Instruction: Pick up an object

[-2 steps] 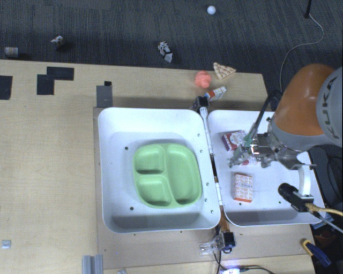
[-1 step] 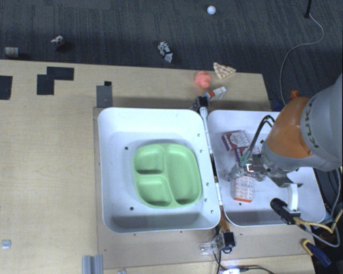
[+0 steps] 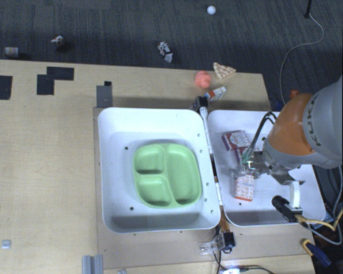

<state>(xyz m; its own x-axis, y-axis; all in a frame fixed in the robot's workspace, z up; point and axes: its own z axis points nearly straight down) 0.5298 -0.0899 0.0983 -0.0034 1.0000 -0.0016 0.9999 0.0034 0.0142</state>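
- 2 shallow white bins sit side by side on the tabletop [image 3: 48, 160]. The left bin [image 3: 107, 176] holds a green plate [image 3: 166, 174] w/ 3 compartments, lying flat at about the bin's centre.
- The right bin [image 3: 316, 187] is directly right of the green plate's bin in the view, w/ the 2 rims meeting along 1 edge.
- There are 2 objs in the right bin, both right of the green plate. An orange-and-white packet [image 3: 244, 188] is about level w/ the plate's lower half. A red-and-white packet [image 3: 236, 140] is about level w/ the plate's top edge.
- The 2 packets lie apart.
- The arm [image 3: 321, 128], grey w/ an orange band [image 3: 289, 131], comes in from far right of the plate, over the right bin.
- The claw [image 3: 248, 170] hangs right of the plate, between the 2 packets and just over the upper end of the orange-and-white packet. Contact can't be judged.
- Claw state: can't tell from this angle whether it's released or clenched.
- Up-view from the plate, outside the bins on the tabletop, are a pink ball [image 3: 202, 79], a triangular wedge piece [image 3: 224, 70] and a small red-and-white tube [image 3: 216, 94] near where the bins meet.
- A grey block [image 3: 104, 95] stands up-left of the plate, at the left bin's corner.
- Black patches [image 3: 59, 75] lie farther left of the plate on the tabletop.
- On the dark carpet [image 3: 107, 27] beyond the tabletop, up-view of the plate, lies a white ball [image 3: 211, 9].
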